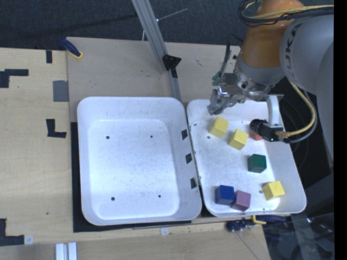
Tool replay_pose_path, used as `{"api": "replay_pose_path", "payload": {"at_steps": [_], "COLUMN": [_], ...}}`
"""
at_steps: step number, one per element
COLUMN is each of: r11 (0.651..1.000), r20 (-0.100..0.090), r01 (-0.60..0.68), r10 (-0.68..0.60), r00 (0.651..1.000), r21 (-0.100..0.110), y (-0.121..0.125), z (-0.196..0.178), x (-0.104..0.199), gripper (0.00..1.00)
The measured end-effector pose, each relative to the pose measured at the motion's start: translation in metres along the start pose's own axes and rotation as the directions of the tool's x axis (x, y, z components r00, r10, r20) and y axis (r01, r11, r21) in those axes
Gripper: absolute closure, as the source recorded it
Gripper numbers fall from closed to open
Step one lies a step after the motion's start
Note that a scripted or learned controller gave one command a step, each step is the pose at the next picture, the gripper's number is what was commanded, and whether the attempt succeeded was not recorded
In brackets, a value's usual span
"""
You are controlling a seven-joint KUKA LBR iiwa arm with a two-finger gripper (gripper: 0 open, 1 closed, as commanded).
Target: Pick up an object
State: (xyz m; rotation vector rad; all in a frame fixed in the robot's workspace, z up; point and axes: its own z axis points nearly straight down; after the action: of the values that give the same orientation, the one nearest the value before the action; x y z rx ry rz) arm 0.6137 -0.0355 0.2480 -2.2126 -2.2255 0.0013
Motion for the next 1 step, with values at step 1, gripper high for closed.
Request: {"api": "replay_pose_path", "payload": {"at_steps": [1], "r11": [1.0], "r20": [0.0], "r01": [0.002], "r10": [-0.002], "r00": [1.0], "r21": [0.0], "y": [-0.0195], "z": [-0.006], "x": [0.0543], "gripper": [1.0]}}
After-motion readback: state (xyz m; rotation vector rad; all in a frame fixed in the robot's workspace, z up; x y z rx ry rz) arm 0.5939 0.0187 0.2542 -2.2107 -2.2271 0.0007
